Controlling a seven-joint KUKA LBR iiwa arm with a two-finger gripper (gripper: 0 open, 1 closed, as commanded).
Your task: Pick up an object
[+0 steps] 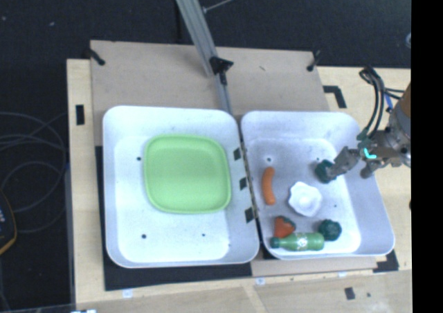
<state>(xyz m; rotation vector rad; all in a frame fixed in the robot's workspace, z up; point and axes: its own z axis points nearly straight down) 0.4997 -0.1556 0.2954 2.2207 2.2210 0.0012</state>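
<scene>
- Nearest me, a green bottle (297, 241) lies along the right bin's (370, 225) front wall.
- My gripper (348, 165) has its jaws apart, one finger touching a dark green ball (324, 170).

Two white bins (124, 166) sit side by side. The left bin holds one green plate (187, 173). The right bin (367, 221) holds six items: one orange piece (268, 185), one white object (305, 199), one red piece (283, 225), one green bottle (299, 241) and two dark green objects (330, 229).

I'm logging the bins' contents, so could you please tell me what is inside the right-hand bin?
The right bin holds an orange carrot-like piece, a white crumpled object, a red piece, a green bottle and two dark green objects. Anything beneath them is hidden.
</scene>
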